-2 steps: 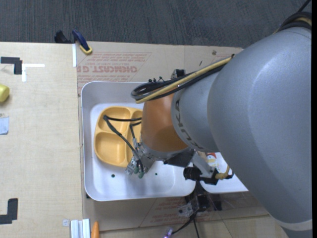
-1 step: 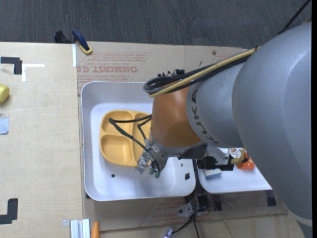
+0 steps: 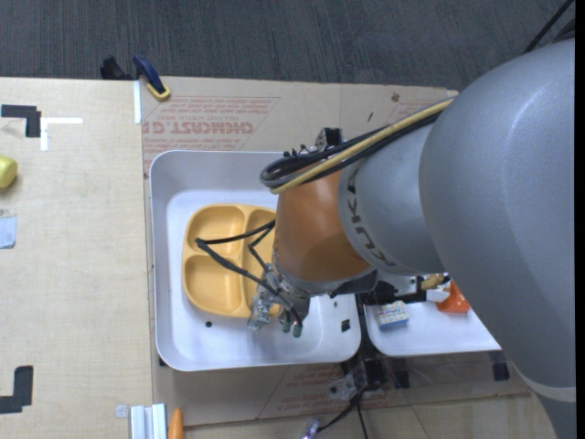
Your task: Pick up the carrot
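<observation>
An orange piece (image 3: pixel 453 299) that looks like the carrot lies in the right bin (image 3: pixel 439 337), partly hidden behind the arm's big grey body. My gripper (image 3: pixel 278 322) hangs low over the left bin (image 3: pixel 174 337), at the near right edge of a yellow divided plate (image 3: pixel 215 263). Its fingers stand apart with only white bin floor between them. The carrot is well to the right of the gripper, across the wall between the bins.
A small blue and white item (image 3: pixel 393 315) lies in the right bin beside the orange piece. Black cables loop across the plate. Cardboard (image 3: pixel 219 122) lies under the bins. A yellow object (image 3: pixel 5 172) sits at the bench's far left.
</observation>
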